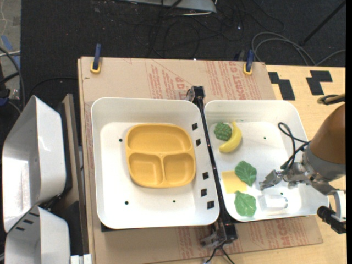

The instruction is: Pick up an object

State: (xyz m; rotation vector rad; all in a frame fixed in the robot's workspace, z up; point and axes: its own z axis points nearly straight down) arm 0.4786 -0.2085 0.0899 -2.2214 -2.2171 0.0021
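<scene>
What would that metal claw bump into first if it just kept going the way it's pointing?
The gripper points toward the view's left, low over the right bin. Going straight on, it would likely first meet the green leaf piece, with the yellow square just beyond. Its height above them is unclear.

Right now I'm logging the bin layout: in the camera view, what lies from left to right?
Yellow divided tray → broccoli → banana → upper green leaf → clear white packet → gripper.
</scene>
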